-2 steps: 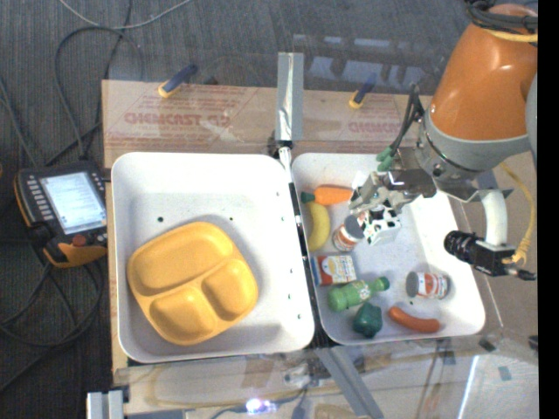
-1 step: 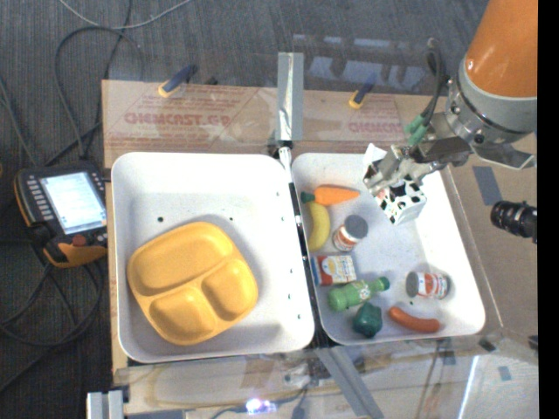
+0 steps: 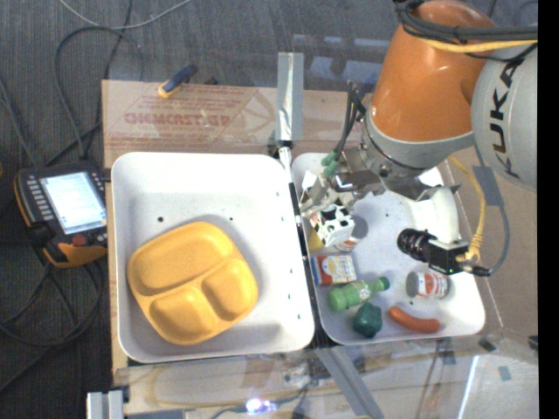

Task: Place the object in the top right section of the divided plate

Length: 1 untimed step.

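From the overhead camera, the gripper (image 3: 336, 190) hangs over the upper left corner of the right bin (image 3: 467, 321), just above a black-and-white spotted toy (image 3: 334, 227). Whether it grips anything I cannot tell. The yellow divided plate (image 3: 193, 280) lies in the left bin (image 3: 175, 168), well to the gripper's left, tilted askew, so its top right section sits nearest the bins' shared wall. A green bottle (image 3: 356, 293), sausage (image 3: 414, 320) and small jar (image 3: 428, 285) crowd the right bin.

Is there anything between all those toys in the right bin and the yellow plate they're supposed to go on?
Only the raised rims where the two bins meet. The yellow plate lies in the left bin, with nothing on it, and the toys lie beside it in the right bin.
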### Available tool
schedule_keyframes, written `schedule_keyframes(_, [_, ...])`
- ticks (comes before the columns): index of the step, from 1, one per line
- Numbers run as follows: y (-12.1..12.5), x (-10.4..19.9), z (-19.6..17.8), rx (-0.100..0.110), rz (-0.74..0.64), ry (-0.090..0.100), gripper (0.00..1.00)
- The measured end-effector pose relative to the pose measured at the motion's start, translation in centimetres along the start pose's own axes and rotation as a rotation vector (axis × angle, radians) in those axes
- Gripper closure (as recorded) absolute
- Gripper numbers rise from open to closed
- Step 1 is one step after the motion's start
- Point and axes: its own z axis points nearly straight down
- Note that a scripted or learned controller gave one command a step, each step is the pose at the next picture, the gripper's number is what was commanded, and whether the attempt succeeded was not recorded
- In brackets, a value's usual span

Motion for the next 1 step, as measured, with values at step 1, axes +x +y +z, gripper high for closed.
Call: schedule_keyframes(1, [-4.45, -6.24, 9.25, 0.002, 0.115, 0.001, 1.0])
